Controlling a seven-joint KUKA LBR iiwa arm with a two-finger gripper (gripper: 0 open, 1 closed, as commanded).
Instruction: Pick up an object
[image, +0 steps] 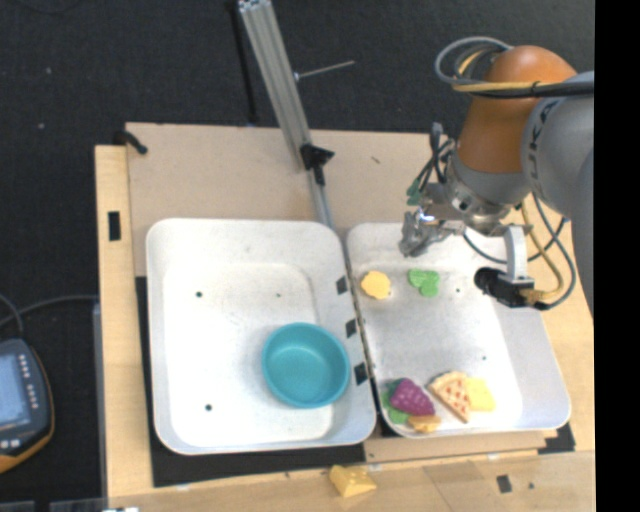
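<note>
Claw (417, 240) above right bin's (520, 345) far edge, near green piece (425, 282); finger spread impossible to tell.

Light falls evenly from above on my bench (240, 175), bright enough that both white bins nearly wash out; the left bin (190, 270) shows only faint grey shading along its inner walls. Shadows are short and soft, one under the teal bowl (305, 365). My orange band (505, 110) carries a pale sheen. The dark floor beyond is grainy, and fine detail looks soft throughout.
</note>
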